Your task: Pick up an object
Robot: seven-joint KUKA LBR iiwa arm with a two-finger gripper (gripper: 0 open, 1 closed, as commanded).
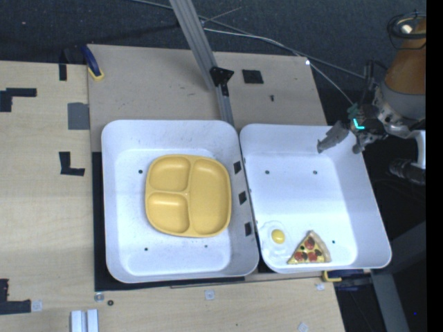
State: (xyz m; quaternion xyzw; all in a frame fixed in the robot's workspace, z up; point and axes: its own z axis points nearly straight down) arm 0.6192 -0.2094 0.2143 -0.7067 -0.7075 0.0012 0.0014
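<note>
Fingers on the gripper (340, 138) hang over the far right corner of the right bin (360, 206), and at this size it cannot be told whether they stand apart or together; nothing shows between them.

Going left to right: the table (41, 185) is bare pale wood with a few dark marks on its left part. The left bin (118, 185) holds a yellow divided plate (188, 196), lying flat near the middle with three compartments facing up. The right bin touches it along its right side. In that bin's near part lie two small toys: a fried egg (275, 237) near the left wall, and just beside it to the right a pizza slice (311, 249), its point toward the far side. The far part of the right bin has nothing under the gripper. The arm (405, 81) comes in from the right edge, its orange band above the wrist.

As to progress, the pick looks not yet begun: all three candidate things rest in their bins, untouched. The gripper is well apart from the egg and the pizza slice, the closest things. What is left, by my judgement, is the whole of it: choosing a thing, moving over it, descending, closing and lifting.
</note>
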